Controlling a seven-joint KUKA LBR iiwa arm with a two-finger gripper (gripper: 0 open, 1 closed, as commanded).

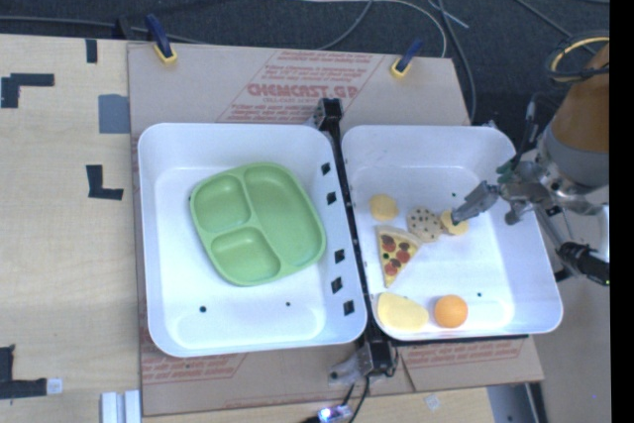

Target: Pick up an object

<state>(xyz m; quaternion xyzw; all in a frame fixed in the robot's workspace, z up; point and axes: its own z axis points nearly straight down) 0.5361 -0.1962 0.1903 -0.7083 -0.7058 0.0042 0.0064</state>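
Observation:
In the right bin [495, 154] lie several small toy foods: a yellow round piece [384, 207], a speckled cookie [423, 223], a pizza slice [394, 253], a pale yellow lump [401, 312] and an orange ball [451, 311]. A small yellow piece [455, 225] lies just right of the cookie. My gripper [474, 205] reaches in low from the right, its tip right above and beside that small yellow piece. Nothing shows as lifted off the bin floor.
The left bin [158, 243] holds a green three-compartment plate [258, 223]. A black divider [342, 213] runs between the bins. The arm's grey body [580, 154] stands over the right bin's right wall. Cables trail across the dark floor at the back.

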